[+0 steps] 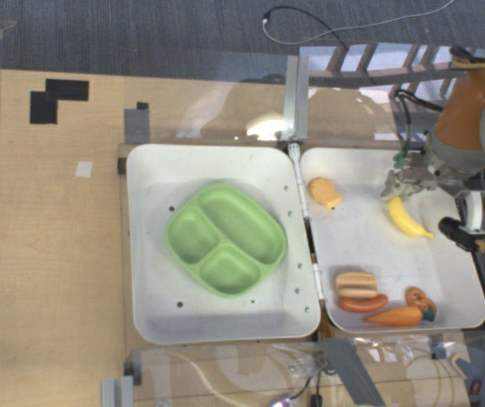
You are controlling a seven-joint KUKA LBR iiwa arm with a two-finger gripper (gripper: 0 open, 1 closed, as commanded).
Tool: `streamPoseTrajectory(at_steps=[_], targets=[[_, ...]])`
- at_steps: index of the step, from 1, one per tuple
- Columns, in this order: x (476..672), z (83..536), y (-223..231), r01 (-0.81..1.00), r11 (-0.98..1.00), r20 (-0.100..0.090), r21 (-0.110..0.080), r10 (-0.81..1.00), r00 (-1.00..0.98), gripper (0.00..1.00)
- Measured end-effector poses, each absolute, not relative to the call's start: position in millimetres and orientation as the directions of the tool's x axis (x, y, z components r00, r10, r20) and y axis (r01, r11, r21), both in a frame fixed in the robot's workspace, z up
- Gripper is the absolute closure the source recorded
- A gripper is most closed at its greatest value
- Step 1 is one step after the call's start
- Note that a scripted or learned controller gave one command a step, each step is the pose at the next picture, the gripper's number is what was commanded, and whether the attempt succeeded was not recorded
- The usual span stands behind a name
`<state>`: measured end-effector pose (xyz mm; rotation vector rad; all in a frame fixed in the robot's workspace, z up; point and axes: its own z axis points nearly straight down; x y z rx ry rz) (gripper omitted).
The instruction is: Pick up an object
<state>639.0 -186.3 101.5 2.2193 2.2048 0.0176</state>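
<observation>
The toy banana (409, 219) lies in the right bin (353, 253), toward its far right part, and the end effector (405, 183) hangs just above and beside the banana's far end. The banana's long axis runs on a slant, from far-left to near-right, so its upper tip points up toward the end effector and the body trails away toward the near right. From the end effector, then, the fruit lies a little toward the near side and slightly right.

The arm (471, 121) reaches in from the right, its orange band over the bin's far right corner, the wrist bent downward toward the bin floor. Whether the end effector is open or closed cannot be told from here; nothing is seen gripped.

By my judgement the banana is the likeliest target, being nearest. The other things lie well apart: a small orange toy (326, 193) by the dividing wall, a hot dog (359, 291) and a carrot (399, 314) at the near edge. The left bin (153, 303) bears a green divided plate (225, 240).
</observation>
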Motion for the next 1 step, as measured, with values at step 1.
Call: streamPoseTrajectory(at_steps=[1], targets=[[670.9,203.6,-118.9,0.982,0.189,-0.002,0.009,0.982,-0.189,1.0]])
